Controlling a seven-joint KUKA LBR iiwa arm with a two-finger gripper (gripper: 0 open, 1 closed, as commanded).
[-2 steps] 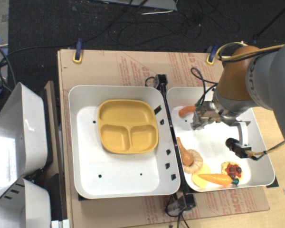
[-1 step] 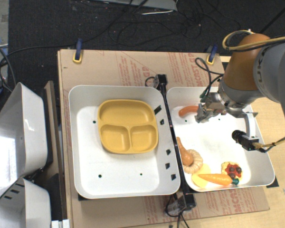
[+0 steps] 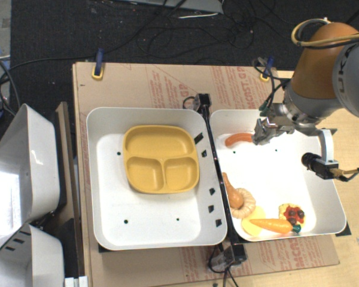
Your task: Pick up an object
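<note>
We looked down on the two white bins and found the gripper [image 3: 264, 131] low over the far part of the right bin [image 3: 287, 172], close to its far wall. The arm [image 3: 323, 64] came in from the right side and ended there. Just to the left of the gripper lay a small orange-red sausage [image 3: 237, 139], and this was the thing nearest to the tool. Its long axis ran roughly left to right, almost along the far wall of the bin, and its right end was touching or nearly touching the gripper; we could not say which, because the wrist covered that end. Whether the gripper was spread or pressed together we could not tell, since the grey body hid that part of it. We saw nothing clearly pinched in it.

We judged that the coming move depended on this one relation: the sausage lay to the left of the tool, not under it, so a short shift to the left seemed necessary before any closing.

The other things were well apart from the gripper, at the near side of the same bin: a shrimp [image 3: 239, 199], a carrot [image 3: 270, 225] and a small piece with red berries [image 3: 292, 213]. The yellow divided plate [image 3: 161, 158] sat in the left bin [image 3: 107, 208].
</note>
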